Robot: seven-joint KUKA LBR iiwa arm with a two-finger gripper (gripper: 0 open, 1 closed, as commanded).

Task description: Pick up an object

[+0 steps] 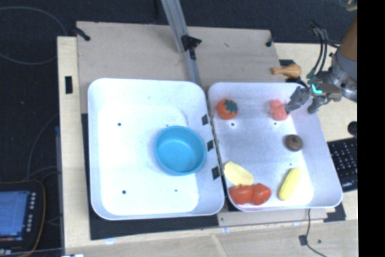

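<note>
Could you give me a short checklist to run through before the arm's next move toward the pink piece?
1. Gripper open: ok, fingers spread.
2. Nothing held between the fingers: ok.
3. Pink piece in view, right bin: ok.
4. Gripper over the pink piece: not ok, it sits to the piece's right, at the bin's edge.
5. Room around the pink piece: ok, tomato and brown ball lie apart.
6. Gripper height above the bin: cannot tell.
</note>
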